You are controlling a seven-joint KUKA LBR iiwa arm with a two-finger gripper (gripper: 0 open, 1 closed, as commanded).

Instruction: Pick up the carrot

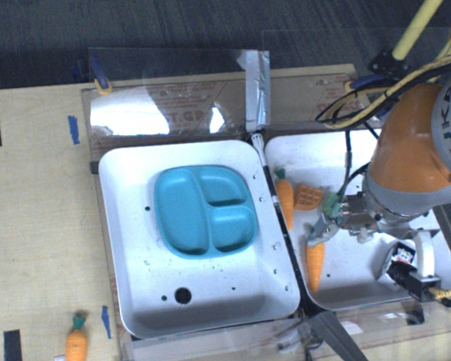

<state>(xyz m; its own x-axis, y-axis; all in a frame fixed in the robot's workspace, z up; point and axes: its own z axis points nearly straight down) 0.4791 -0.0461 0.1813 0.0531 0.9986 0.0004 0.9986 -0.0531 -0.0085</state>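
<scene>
**Desk editor:** How many carrots, and where?

**Photographer:** Three. One carrot (pixel 285 198) lies along the left wall of the right bin (pixel 317 145), near its far end, leaf end pointing away. A second carrot (pixel 315 262) lies in the same bin nearer the front edge, just right of that wall, its green top up by the claw (pixel 326 223). A third carrot (pixel 75 354) lies out on the desk (pixel 32 234), near the front-left corner, well apart from both bins.

**Desk editor:** And the claw?

**Photographer:** It hangs low over the middle of the right bin, just above the second carrot's leafy end. Whether it is released or clenched I cannot tell; the grey wrist and the orange band (pixel 413 146) crowd it.

**Desk editor:** What else is around?

**Photographer:** One waffle-patterned orange piece (pixel 309 198) sits just right of the first carrot, touching or nearly so. One blue divided plate (pixel 207 210) fills the middle of the left bin (pixel 128 241), and a dark round spot (pixel 182 296) marks that bin's front-left floor.

**Desk editor:** Room to move?

**Photographer:** Tight. Both right-bin carrots hug the shared wall between the bins, and the arm covers the right half. Cables (pixel 360 99) loop over the far-right corner.
</scene>
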